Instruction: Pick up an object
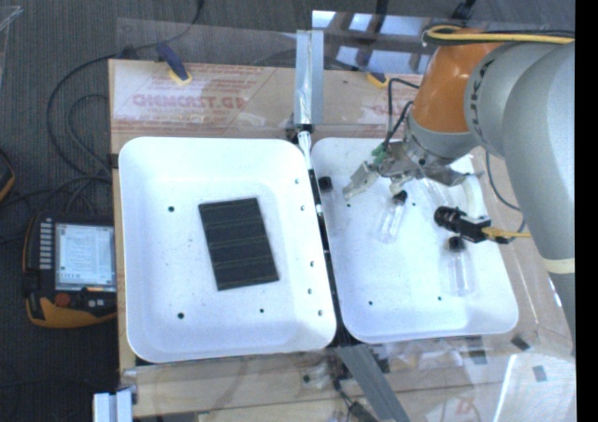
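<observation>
Honestly, I'd judge the pick as barely begun: nothing is lifted. My claw point(378, 173) hangs over the upper part of the right bin point(420, 317), and I cannot tell how far it is parted or whether it has anything (too small and blurred). Just below it lies a clear bottle point(390, 221), pale and see-through with a dark cap at its upper end, hard to make out against the white floor. A second clear bottle point(457, 269) lies nearer the right wall. The left bin point(149, 317) holds a dark ribbed pad point(238, 243).
</observation>
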Motion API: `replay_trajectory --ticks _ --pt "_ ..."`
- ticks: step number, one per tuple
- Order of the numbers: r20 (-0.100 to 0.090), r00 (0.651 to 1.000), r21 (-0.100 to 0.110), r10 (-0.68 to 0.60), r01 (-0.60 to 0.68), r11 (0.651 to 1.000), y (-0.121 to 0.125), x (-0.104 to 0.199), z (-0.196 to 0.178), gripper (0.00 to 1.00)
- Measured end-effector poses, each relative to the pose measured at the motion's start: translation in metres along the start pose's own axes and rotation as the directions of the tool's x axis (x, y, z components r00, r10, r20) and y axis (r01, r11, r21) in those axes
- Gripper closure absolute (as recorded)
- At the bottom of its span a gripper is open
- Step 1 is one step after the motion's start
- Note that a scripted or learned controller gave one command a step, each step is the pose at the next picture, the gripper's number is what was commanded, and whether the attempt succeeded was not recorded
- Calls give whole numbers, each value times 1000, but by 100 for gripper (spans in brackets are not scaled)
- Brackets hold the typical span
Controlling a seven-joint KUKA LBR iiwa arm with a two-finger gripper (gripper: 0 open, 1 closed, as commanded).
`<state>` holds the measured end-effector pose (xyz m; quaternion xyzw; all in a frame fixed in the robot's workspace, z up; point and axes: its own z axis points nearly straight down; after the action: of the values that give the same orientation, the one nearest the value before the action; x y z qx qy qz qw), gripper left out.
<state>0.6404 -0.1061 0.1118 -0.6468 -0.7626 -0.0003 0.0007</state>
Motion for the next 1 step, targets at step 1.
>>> replay_trajectory --ticks 1 --pt "8 999 -12 -33 33 999 -73 6 21 0"
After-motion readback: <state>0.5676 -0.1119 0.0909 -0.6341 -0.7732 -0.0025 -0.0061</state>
